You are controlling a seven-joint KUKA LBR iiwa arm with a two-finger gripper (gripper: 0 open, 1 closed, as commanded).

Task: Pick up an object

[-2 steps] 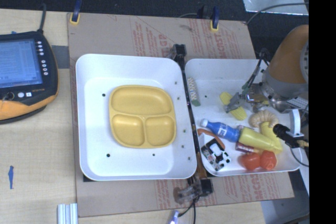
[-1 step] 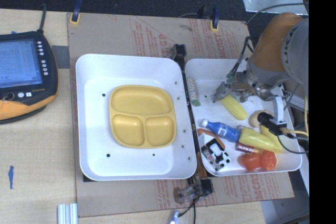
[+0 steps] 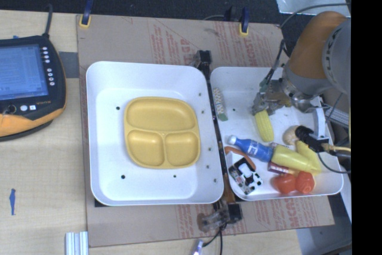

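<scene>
Down at the near edge of the right bin (image 3: 334, 188), a red toy (image 3: 295, 183) sits at five o'clock. A small black-and-white piece (image 3: 245, 175) lies at seven o'clock, tight against the bin's left wall. Just beyond them a blue bottle (image 3: 255, 148) lies on its side, its white cap pointing to nine o'clock. Its other end touches a yellow bottle (image 3: 291, 158), which stretches away toward three o'clock. A pale round object (image 3: 290, 135) rests just past the yellow bottle.

Now the one to watch: the corn cob (image 3: 264, 125) lies near the middle of the right bin, running roughly from twelve to six. The gripper (image 3: 266, 104) hangs right at the cob's twelve o'clock end, very close over it. Whether it is open or closed, I cannot tell from this angle, and I cannot see that it grips anything.

Over in the left bin (image 3: 104, 128), a yellow divided plate (image 3: 162, 131) lies flat in the centre. Further out at nine o'clock, a tablet (image 3: 27, 83) with an orange case rests on the bench. Two blue clamps (image 3: 243, 21) hold the cardboard sheet's far edge.
</scene>
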